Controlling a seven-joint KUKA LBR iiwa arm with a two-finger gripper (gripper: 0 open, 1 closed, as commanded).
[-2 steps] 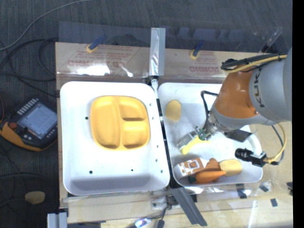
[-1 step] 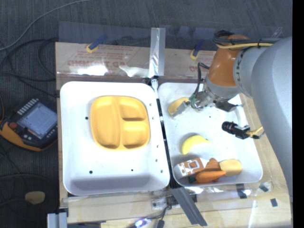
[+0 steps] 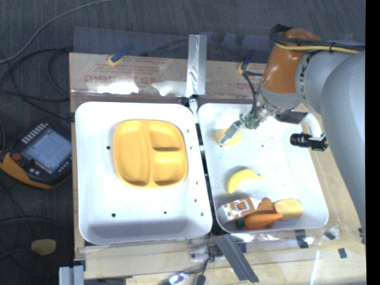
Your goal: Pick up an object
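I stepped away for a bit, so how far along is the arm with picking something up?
Done: the arm has reached into the right bin, with the end effector low at a small yellow piece near the bin's upper left. In hand: nothing visibly lifted; whether it has a grip cannot be told. Left: the lift itself. The banana and the items at the lower edge lie untouched.

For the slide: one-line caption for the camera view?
End effector over a yellow piece in the right bin; yellow divided tray in the left bin.

Two white bins (image 3: 83,177), one yellow tray (image 3: 149,152), and about six small food items (image 3: 242,179).
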